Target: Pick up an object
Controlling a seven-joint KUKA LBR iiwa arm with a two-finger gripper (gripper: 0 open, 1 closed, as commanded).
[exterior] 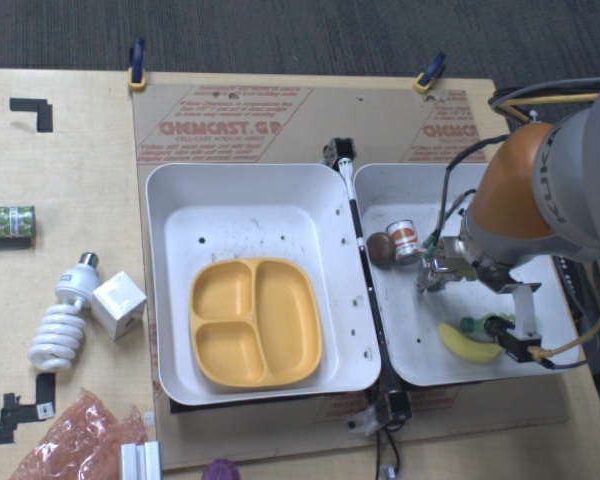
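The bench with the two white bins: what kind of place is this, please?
Probably a robotics lab bench for grasping tests: the grey arm reaches over the right bin, brown sheets are clamped down, and assorted items like a light bulb lie around.

Both shallow white plastic bins, the left bin (170,268) and the right bin (405,343), look smooth with a dull sheen, the left one scuffed with dark specks. The yellow three-compartment plastic tray (255,321) has a soft, satiny finish. Beneath them lies a sheet of brown printed cardboard (230,118), matt and papery, on a pale wooden bench top (60,168) that looks smooth and flat. The white spiral light bulb (60,323) gleams like glass, beside a small white cardboard box (118,304). The red mesh bag (75,443) looks rough and netted. The robot arm's orange band (515,183) is glossy, its grey shell (585,183) smooth. The yellow banana-shaped toy (467,343) looks like matt plastic.
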